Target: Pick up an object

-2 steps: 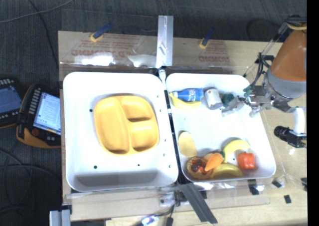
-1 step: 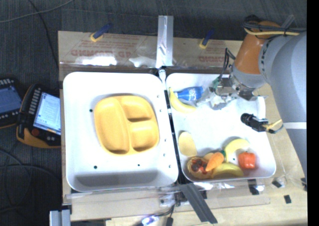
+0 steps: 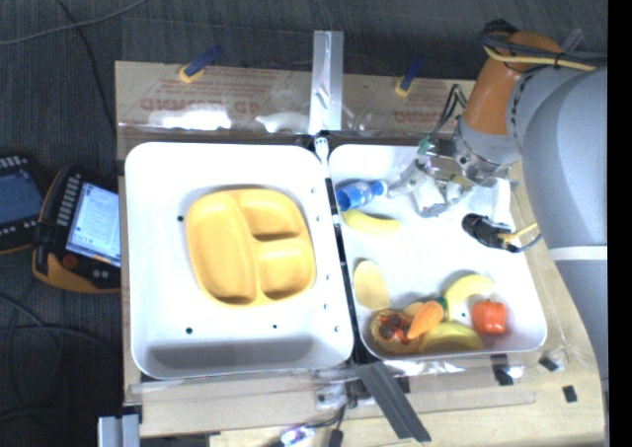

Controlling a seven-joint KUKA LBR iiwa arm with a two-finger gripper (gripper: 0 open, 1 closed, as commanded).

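Down at the near corner of the right bin (image 3: 528, 267), toy food is piled up: carrot (image 3: 425, 318), tomato (image 3: 489, 316), banana (image 3: 449, 336). The pincer (image 3: 434, 188) is parked at the far end, near a blue-capped bottle (image 3: 357, 193), presumably lined up for a grab. Its state can't be told, and nothing is seen gripped.

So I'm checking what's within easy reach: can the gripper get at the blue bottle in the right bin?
Probably yes. The gripper hovers in the right bin just beside the blue bottle, which lies against the divider with nothing on top; only the pale fruit piece lies close by.
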